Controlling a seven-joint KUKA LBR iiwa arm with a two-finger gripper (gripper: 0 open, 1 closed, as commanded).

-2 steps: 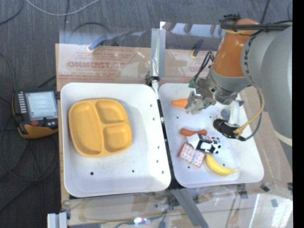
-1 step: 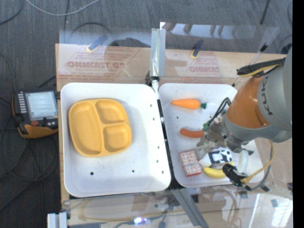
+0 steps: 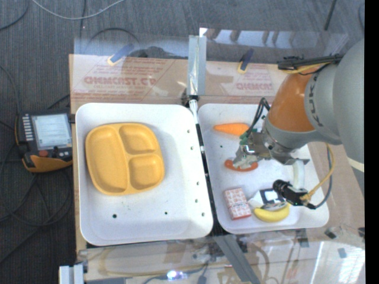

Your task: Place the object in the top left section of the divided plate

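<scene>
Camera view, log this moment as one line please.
gripper: low over red-orange piece, right bin | grasp: unclear | divided plate: left bin, nothing in it

Just one fixed camera here, mounted high over the bench (image 3: 133, 81) and looking down at a slight slant. It's far enough back to fit both white bins: left bin (image 3: 177, 176) and right bin (image 3: 320, 215), plus some carpet (image 3: 59, 16) up top. The arm (image 3: 320, 105) comes in from the right edge.
</scene>
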